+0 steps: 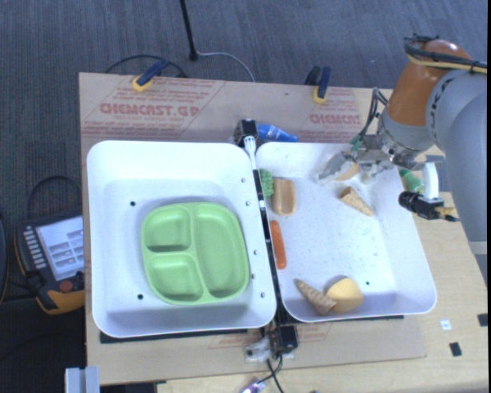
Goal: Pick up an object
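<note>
Gripper (337, 169): over the right bin's far right part, fingers spread open and pointing left; nothing seen between them.
Nearest object: a small tan cone piece (357, 202) lies on the bin floor just below the fingertips, apart from them.
Bun-like piece (284, 196): left of the gripper, near the right bin's left wall, beside a green item (267, 184).
Orange carrot-like stick (279, 245): along the left wall, well apart from the gripper.
Near edge: a waffle cone (313, 295) touching a yellow round object (345, 292), at the near wall.
Open room: the right bin's (409, 256) middle floor is bare.
Left bin (114, 178): carries a green divided tray (196, 251) in its centre.
Arm (417, 88): comes in over the right bin's far right corner.
</note>
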`<state>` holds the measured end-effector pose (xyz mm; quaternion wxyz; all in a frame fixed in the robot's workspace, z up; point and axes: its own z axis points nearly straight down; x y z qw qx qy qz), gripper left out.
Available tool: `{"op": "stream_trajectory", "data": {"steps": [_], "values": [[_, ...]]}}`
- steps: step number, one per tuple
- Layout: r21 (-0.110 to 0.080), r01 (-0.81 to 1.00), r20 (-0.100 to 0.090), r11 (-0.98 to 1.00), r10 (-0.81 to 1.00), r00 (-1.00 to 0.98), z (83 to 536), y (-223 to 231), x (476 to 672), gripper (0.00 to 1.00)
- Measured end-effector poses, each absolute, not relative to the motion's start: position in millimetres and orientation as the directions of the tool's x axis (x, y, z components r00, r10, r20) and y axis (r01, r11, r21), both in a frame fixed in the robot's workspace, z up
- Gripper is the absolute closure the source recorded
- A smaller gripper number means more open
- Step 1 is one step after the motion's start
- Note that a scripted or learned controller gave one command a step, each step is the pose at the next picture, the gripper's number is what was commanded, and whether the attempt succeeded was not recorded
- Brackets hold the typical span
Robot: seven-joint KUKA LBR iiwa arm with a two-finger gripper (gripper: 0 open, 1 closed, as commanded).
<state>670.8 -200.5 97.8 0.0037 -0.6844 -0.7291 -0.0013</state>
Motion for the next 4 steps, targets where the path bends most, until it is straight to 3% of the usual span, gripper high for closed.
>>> {"op": "stream_trajectory", "data": {"steps": [1,2,3,4], "values": [[-0.008,0.91,-0.005,0.414,0.91,-0.414,88,-159,667.5,0.0],[0.007,0.988,-0.003,0.151,0.988,-0.151,88,-183,656.6,0.0],[0.0,0.976,0.0,0.218,0.976,-0.218,97,-126,602.0,0.0],[0.013,0.916,-0.013,0.402,0.916,-0.402,89,-112,549.4,0.0]]}}
